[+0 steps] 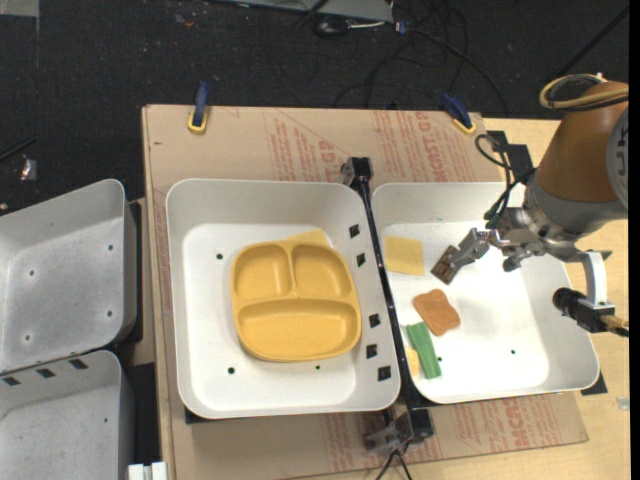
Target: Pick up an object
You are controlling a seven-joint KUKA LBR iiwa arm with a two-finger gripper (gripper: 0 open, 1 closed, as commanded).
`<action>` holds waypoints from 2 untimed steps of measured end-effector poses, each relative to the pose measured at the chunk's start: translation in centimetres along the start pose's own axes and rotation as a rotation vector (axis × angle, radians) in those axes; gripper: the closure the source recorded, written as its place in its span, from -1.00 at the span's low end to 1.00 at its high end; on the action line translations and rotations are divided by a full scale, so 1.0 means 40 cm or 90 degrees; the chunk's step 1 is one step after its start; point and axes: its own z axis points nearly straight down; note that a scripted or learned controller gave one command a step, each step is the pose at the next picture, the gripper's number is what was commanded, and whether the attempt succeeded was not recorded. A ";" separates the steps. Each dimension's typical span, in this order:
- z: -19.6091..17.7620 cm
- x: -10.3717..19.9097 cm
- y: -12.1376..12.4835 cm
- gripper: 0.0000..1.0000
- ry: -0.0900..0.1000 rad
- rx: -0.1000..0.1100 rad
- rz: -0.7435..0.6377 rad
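My arm comes in from the right, its orange band above the wrist, and my gripper (452, 263) hangs over the right bin (570, 373), near its upper left part. From this slant the fingers read as one dark shape, so I cannot tell whether they are wide or narrow, and I see nothing between them.

Three things lie in the right bin, all toward its left side. A pale yellow square (405, 254) lies flat just left of my gripper. An orange-brown piece (437, 311) lies below my gripper, apart from it. A green bar (423, 350) lies lower still, close beside the divider (375, 268) between the bins, with a bit of yellow showing at its left edge — I cannot tell what that is.

The left bin (200, 268) holds a yellow tray (296, 303) with three compartments, flat and right side up, near the bin's middle. A pale yellow corner peeks from under its upper right edge.

Both bins rest on a brown surface (260, 133) — two clamps, one (199, 116) at the upper left and one (458, 114) at the upper right, grip its far edge
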 end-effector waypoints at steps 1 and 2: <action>0.125 0.019 -0.018 -1.00 0.000 -0.001 -0.001; 0.094 0.018 -0.015 1.00 -0.001 -0.003 0.000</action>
